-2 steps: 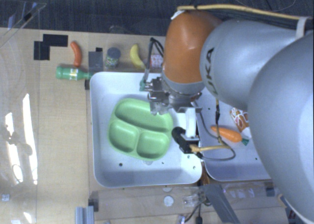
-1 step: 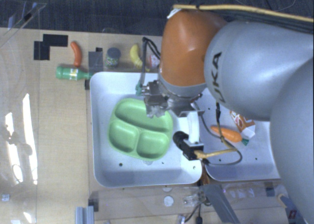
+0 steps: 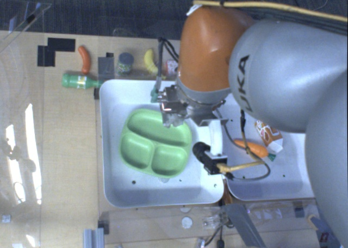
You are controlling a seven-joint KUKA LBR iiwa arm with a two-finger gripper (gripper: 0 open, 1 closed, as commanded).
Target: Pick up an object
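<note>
Big grey KUKA arm (image 3: 288, 73) takes up the whole right side, closest to the lens, with its orange band (image 3: 209, 51) sitting right above the wrist. Below that the gripper (image 3: 171, 113) hangs over the left bin (image 3: 111, 149), up near the bin's far edge, and its tip is right on top of the far rim of the green divided tray (image 3: 155, 146). Honestly can't tell if it's open or closed, or whether it's actually got hold of anything; the wrist hardware blocks that bit. The green tray lies flat in the middle of the left bin, three compartments facing up, reaching from under the gripper toward the bin's near edge. Just beside the tray, at the bin's right edge, there's a black fitting (image 3: 204, 157) with a yellow cable (image 3: 244, 165) running off into the right bin (image 3: 283, 184). Over in that right bin there's a toy carrot (image 3: 251, 147) and a small orange-and-white packet (image 3: 267, 134), touching or nearly so, both partly tucked under the arm. Out on the bench behind the left bin's far edge: a green bottle (image 3: 80, 81) lying on its side, an orange sausage-shaped thing (image 3: 84, 59), a small dark jar (image 3: 125, 63) and a yellow banana-ish piece (image 3: 150, 61), lined up in a loose row.
</note>
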